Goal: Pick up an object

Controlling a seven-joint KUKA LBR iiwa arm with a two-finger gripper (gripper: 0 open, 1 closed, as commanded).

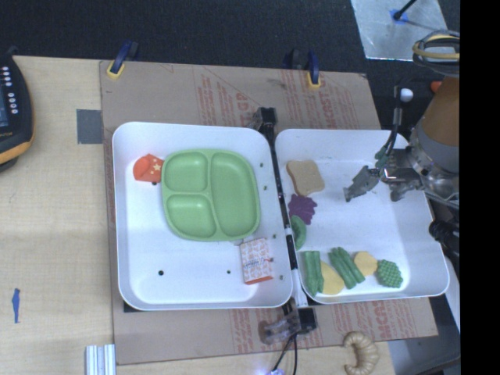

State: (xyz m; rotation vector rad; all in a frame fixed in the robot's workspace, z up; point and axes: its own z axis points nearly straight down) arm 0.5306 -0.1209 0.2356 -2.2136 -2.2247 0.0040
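Right bin [406,233], white and shallow, holds the pickable items. Slice of toast [305,177] lies at the bin's 10 o'clock corner, flat. Just below it, a purple grape cluster [301,207], touching a small green piece at its lower left edge. Along the 6 o'clock wall runs a row: green pod [312,270], yellow wedge [331,280], second green pod [344,266], yellow piece [366,264], green bumpy piece [389,273], all packed close, several touching or overlapping.

Gripper [361,186] hangs over the upper middle of the right bin, reaching in from 3 o'clock. Fingers splayed apart, nothing between them. Toast sits at about 9 o'clock from the claw, near but apart. Grapes at roughly 8 o'clock, a little farther. The row of pods and yellow pieces lies at 6 o'clock, well apart. Whether the fingertips touch the bin floor cannot be told.

Left bin [141,272] carries a green divided plate [211,194] with three compartments. A red item [147,168] lies at the plate's 9 o'clock, touching its rim. A small red-and-white packet [256,260] lies at the plate's 5 o'clock, just beside it.

Both bins rest on a cardboard sheet [195,92], clipped at 12 o'clock.
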